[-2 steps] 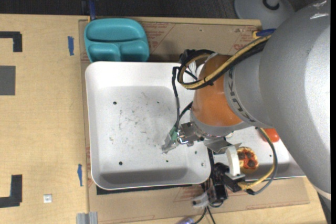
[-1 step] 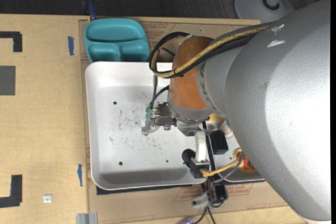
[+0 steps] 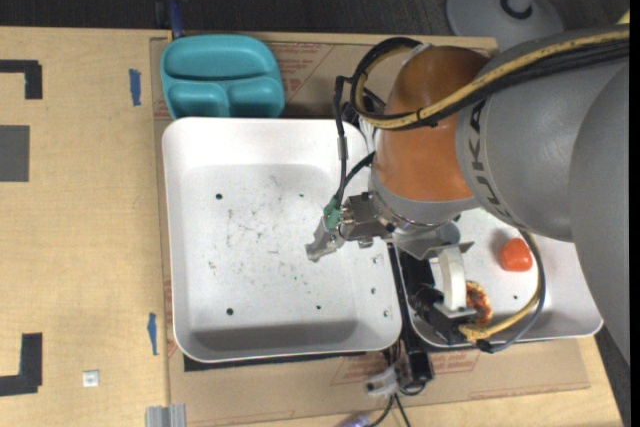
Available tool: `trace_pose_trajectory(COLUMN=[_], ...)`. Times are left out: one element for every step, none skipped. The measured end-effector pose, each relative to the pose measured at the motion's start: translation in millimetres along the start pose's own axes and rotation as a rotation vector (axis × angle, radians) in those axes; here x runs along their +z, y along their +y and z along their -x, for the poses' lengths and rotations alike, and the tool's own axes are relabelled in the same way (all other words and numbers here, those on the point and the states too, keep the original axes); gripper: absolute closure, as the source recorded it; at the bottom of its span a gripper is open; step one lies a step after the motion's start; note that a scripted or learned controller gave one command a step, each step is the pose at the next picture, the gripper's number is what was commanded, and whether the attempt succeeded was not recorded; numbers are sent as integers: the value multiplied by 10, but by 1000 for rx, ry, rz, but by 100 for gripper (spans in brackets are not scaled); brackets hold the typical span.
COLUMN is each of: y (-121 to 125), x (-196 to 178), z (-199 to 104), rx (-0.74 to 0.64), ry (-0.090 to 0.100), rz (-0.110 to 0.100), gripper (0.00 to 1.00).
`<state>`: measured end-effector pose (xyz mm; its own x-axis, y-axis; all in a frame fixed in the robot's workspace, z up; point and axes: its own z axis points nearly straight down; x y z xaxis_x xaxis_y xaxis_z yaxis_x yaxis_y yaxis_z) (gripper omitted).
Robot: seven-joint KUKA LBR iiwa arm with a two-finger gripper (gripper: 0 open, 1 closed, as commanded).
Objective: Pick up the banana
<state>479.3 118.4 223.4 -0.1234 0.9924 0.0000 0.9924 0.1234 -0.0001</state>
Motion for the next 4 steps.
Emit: trace_pose_trajectory(y=[62,128,131,141], x=[1380,370,1377,1272], z=[-529,-1056,-1056,-1073], rx=[197,380,206,206], ry=[1,0,2,5], rz=[-1,-1,0,2], gripper=[0,0,0,100])
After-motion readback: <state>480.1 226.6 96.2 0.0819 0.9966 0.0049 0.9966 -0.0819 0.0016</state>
